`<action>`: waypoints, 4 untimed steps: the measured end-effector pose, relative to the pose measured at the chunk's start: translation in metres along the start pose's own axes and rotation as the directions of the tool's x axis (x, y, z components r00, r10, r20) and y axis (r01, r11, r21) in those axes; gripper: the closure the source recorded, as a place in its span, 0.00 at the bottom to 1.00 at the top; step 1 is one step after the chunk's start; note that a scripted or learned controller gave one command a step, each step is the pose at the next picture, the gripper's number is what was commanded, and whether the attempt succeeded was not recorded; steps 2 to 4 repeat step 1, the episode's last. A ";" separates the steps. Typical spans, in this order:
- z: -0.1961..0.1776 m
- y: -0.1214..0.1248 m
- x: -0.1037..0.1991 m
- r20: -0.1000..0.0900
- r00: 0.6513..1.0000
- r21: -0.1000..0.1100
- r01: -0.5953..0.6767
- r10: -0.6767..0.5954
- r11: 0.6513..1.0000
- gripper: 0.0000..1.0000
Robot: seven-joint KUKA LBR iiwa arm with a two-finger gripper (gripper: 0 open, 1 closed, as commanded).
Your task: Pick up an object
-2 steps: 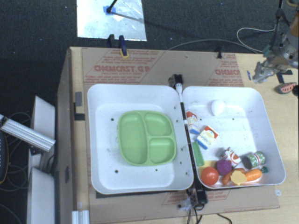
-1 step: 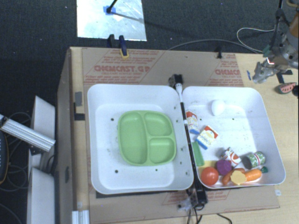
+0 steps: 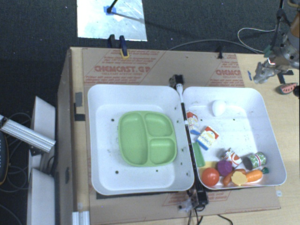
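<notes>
The surface (image 3: pixel 140 62) carries two white bins side by side. The left bin (image 3: pixel 101 125) holds a green divided plate (image 3: pixel 146 138). The right bin (image 3: pixel 262 121) holds a white egg (image 3: pixel 219 108), a small carton (image 3: pixel 207 137), and near its front wall a tomato (image 3: pixel 210 176), a carrot (image 3: pixel 253 176) and a can (image 3: pixel 255 160). The jaws (image 3: pixel 265 71) hang at upper right, beyond the bins; whether they stand apart I cannot tell.

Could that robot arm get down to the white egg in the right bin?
Probably yes. The white egg lies alone near the far wall of the right bin, nothing over it or touching it, and the gripper hangs just beyond that bin's far right corner.
</notes>
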State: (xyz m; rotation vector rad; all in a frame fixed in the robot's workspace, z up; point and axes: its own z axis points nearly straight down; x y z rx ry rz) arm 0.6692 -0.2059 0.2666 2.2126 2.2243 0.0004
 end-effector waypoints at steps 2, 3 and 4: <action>0.007 0.000 0.000 0.000 1.000 0.000 0.000 0.000 1.000 1.00; 0.007 0.000 0.000 0.000 1.000 0.000 0.000 0.000 1.000 1.00; 0.007 0.000 0.000 0.000 1.000 0.000 0.000 0.000 1.000 1.00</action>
